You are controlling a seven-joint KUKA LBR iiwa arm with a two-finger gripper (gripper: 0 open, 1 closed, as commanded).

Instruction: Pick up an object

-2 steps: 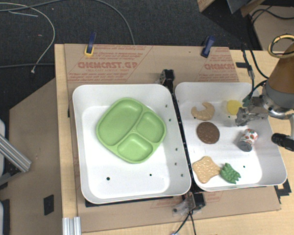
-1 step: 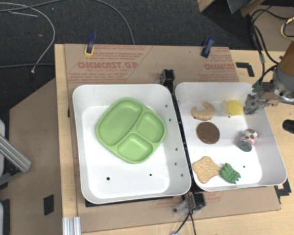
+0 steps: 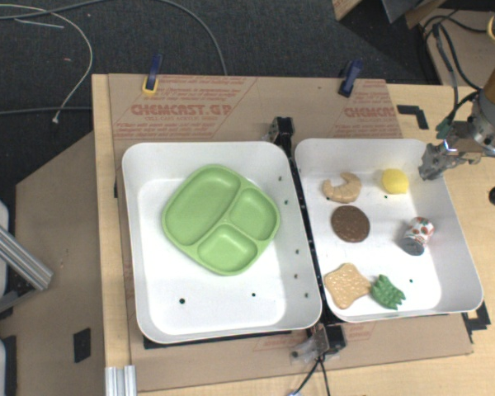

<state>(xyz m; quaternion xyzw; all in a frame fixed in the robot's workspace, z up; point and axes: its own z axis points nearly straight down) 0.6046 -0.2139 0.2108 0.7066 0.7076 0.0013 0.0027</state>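
Note:
The right bin (image 3: 462, 258) holds several small items: a tan croissant-shaped piece (image 3: 342, 188), a yellow ball (image 3: 395, 181), a brown round disc (image 3: 350, 223), a small grey and red can-like object (image 3: 416, 236), a tan cracker-like piece (image 3: 346, 284) and a green leafy piece (image 3: 388, 292). My gripper (image 3: 436, 161) hangs at the bin's upper right corner, to the right of the yellow ball, with nothing visibly between its fingers.
The left bin (image 3: 148, 287) holds a green divided plate (image 3: 221, 219). Blue clamps (image 3: 153, 70) (image 3: 350, 77) pin the cardboard at the back. Cables and cardboard boxes lie beyond the bench at the upper right.

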